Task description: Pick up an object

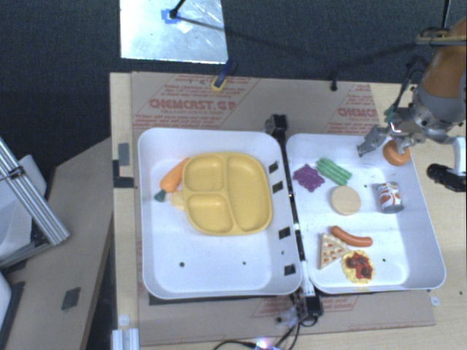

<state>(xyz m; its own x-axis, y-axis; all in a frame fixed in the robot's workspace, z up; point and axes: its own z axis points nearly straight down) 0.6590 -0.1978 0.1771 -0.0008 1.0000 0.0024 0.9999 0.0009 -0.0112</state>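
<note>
My gripper (387, 144) hangs over the far right corner of the right bin (416, 268), below the grey wrist and orange band. A small orange ball (398, 155) sits right under it, touching or nearly touching; whether it is gripped is unclear. Spread over the right bin are purple grapes (309, 178), a green bean pod (334, 170), a beige round disc (346, 200), a small can (389, 197), a sausage (352, 237), a pizza slice (332, 251) and a spaghetti piece (357, 266).
The left bin (157, 268) holds a yellow divided plate (222, 193) with a carrot (173, 175) against its left side. A black divider (286, 195) runs between the bins. A black part (446, 175) sticks in at the right edge.
</note>
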